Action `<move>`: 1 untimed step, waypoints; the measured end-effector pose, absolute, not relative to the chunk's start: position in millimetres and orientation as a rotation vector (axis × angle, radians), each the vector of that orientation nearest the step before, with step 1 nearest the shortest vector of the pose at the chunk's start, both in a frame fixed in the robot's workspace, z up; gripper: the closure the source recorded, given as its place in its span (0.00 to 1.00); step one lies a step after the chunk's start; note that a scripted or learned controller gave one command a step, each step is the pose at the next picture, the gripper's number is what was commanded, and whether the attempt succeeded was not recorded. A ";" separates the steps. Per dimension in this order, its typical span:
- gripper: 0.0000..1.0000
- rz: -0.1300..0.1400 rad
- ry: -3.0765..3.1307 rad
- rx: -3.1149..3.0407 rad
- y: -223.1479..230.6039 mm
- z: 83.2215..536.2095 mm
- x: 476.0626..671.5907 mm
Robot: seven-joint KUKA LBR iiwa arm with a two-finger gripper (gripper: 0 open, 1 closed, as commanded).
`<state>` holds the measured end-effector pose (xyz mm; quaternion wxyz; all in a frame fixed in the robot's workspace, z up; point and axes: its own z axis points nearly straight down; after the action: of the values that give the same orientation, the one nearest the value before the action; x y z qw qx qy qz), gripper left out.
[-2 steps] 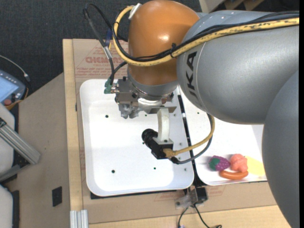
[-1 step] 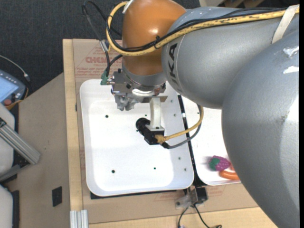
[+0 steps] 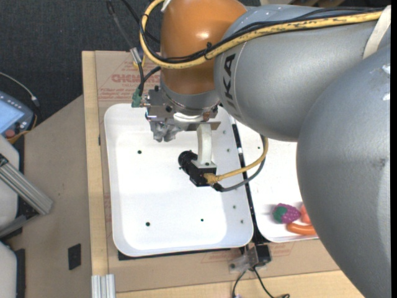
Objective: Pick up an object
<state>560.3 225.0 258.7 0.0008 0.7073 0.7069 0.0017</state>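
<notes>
Currently, the gripper (image 3: pixel 163 129) hangs over the far part of the left bin (image 3: pixel 124 185) with the wrist pointing down. This suits a top-down grasp: a vertical approach keeps the tool clear of the bin walls. Whether the gripper is released or clenched cannot be told, because the wrist housing hides most of it; nothing is seen held. The arm (image 3: pixel 298 73) reaches in from the right and passes over the right bin (image 3: pixel 276 185), covering much of it. The candidates for pickup lie in that right bin, near its front edge: a purple toy (image 3: pixel 286 213) and, just beside it and nearer the front, an orange toy (image 3: pixel 300 228) partly hidden by the arm. Both rest loose on the bin floor, well apart from the gripper, with the adjoining bin walls between. Judged from this layout, the task is not yet done, and a grasp on either toy calls for travel across to the right bin before descent. The toys lie close together, so a descent on one risks nudging the other. Both bins sit side by side on the bench (image 3: pixel 93 197), which probably keeps approach heights repeatable.
</notes>
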 end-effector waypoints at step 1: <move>1.00 -0.011 2.223 2.226 224.0 215.6 531.2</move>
<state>531.2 224.0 215.6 -0.0022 0.7074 0.7068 -0.0036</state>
